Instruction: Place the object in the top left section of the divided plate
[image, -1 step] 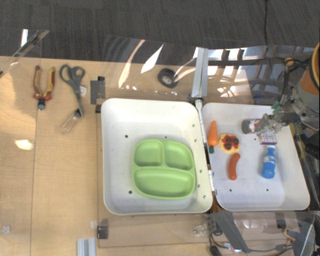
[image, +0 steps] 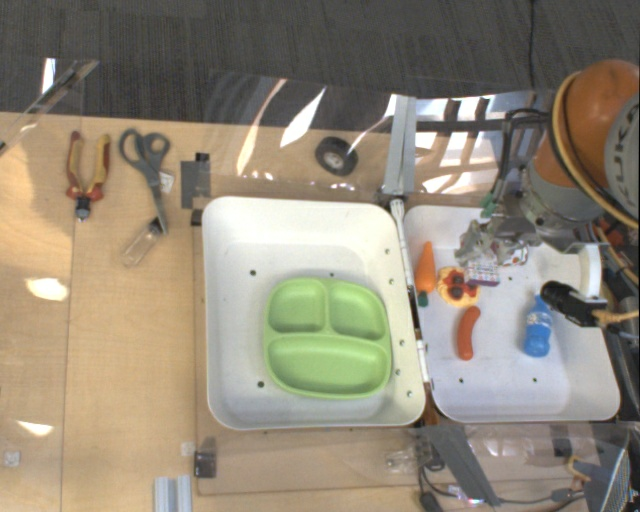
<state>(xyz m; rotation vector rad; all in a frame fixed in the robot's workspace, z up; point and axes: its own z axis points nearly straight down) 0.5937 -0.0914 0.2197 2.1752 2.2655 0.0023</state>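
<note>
I see the gripper (image: 492, 250) over the right bin (image: 590, 400), can't tell its state | sausage (image: 466, 332) lies in that bin, long axis near upright, top leaning slightly right | carrot (image: 426, 266) beside it | green divided plate (image: 328, 336) in left bin (image: 230, 300)

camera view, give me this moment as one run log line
gripper: over right bin, above toys | carrot, sausage, blue bottle: in right bin | divided plate: left bin, unfilled
</note>
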